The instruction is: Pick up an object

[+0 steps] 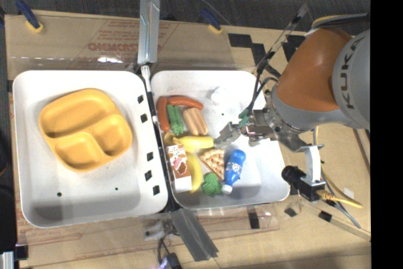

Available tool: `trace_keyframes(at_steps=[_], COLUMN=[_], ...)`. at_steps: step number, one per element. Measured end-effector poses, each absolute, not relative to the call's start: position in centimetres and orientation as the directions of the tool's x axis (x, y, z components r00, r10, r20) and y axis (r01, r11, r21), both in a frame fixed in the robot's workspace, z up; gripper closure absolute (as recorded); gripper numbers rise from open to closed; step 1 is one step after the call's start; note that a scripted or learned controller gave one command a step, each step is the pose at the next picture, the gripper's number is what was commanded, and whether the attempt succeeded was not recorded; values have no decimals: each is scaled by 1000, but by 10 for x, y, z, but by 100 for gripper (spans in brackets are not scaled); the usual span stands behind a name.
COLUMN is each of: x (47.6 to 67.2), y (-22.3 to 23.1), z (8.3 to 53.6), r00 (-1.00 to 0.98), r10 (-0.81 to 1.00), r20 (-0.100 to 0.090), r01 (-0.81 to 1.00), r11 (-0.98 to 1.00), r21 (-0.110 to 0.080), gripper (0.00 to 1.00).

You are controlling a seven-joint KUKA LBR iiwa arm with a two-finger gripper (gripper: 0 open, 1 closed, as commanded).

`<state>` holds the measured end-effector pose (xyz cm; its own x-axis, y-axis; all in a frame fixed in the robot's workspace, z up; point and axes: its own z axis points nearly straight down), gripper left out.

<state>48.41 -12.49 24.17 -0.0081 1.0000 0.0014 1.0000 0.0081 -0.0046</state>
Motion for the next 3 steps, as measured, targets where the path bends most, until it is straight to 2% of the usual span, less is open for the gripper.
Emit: trace_keyframes(at_steps=[1,2,3], x=[475,476,499], y=[-164,-164,-48], z=[103,114,245], r00=[180,175,315], r10=[984,985,949], r20=[2,1,5], r01=[984,985,949], r11=[-180,-175,-315], r21=[-10,-7,3], gripper=[0,100,100])
